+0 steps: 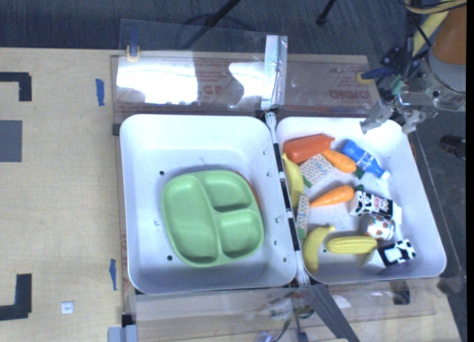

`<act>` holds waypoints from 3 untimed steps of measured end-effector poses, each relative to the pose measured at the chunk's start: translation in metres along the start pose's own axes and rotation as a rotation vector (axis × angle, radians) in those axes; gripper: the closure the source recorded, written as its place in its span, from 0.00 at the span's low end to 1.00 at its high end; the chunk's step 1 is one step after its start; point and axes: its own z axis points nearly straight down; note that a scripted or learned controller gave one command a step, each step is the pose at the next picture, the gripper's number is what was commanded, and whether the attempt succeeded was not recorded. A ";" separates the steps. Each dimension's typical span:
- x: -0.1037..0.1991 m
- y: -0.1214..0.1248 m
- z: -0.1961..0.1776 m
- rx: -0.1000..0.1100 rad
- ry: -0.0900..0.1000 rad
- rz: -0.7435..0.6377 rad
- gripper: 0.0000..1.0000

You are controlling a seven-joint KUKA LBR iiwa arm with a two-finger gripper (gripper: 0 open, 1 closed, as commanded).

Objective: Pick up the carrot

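The carrot [333, 196] is orange with a green stub at its right end and lies near the middle of the right bin [426, 207], pointing left. A smaller orange piece [339, 160] lies just above it, next to a blue bottle [365, 158]. My gripper [386, 116] hangs over the bin's far right corner, above and to the right of the carrot and well apart from it. Nothing is visibly held in it.
The right bin also holds a red-orange pepper-like piece [307, 146], two bananas [295, 178] [314, 244], a corn cob [352, 244], a patterned packet [317, 169] and two cow toys [374, 206] [396, 252]. A green divided plate [213, 217] sits in the left bin [141, 155].
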 end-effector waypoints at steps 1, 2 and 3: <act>0.049 -0.001 0.097 0.001 0.001 0.179 0.00; 0.048 -0.045 0.128 -0.030 -0.001 0.094 0.00; 0.048 -0.045 0.120 -0.026 0.001 0.095 1.00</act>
